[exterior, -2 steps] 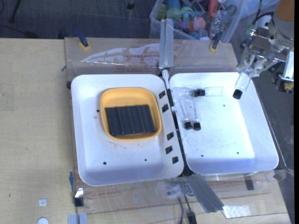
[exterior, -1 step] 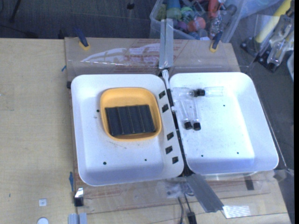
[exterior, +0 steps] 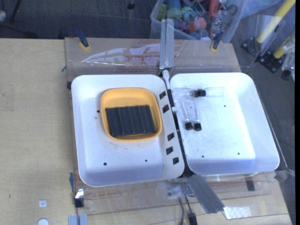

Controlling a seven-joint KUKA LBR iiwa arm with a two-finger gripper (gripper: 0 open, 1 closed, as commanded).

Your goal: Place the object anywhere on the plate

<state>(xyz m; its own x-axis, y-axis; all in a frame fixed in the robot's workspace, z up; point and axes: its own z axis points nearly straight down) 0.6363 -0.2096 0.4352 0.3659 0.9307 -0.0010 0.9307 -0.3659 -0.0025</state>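
Lying flat in the hollow of the yellow plate [exterior: 108, 97], inside its raised rim, and covering most of the plate's floor: a dark ridged block [exterior: 131, 120], rectangular, its grooves running from the far edge toward the near edge. Sitting in the far half of the left bin [exterior: 89, 149], the plate itself, nearer the divider than the bin's left wall. Resting in the right bin [exterior: 234, 139], well apart from the plate, three clear tubes with black caps: one [exterior: 206, 93] lying crosswise near the far wall, the other two [exterior: 190, 114] lying side by side just below it, close to the divider, their caps pointing toward the near edge. Running between the two bins, touching both, a white divider [exterior: 169, 136] carrying a row of small black tabs. Reaching back from the divider's far end, a narrow metal strip [exterior: 164, 41] crossing a sheet of cardboard. Clamping that sheet at the far corners, two blue clips [exterior: 83, 42], one on each side. Bearing all of this, a tan bench [exterior: 33, 125]. Standing beyond the bench's far edge, a clear tub of colourful toys [exterior: 197, 6]. Not telling anything about the end effector: wide, narrow or holding something, impossible to say. Block on the plate, then, touching nothing else.
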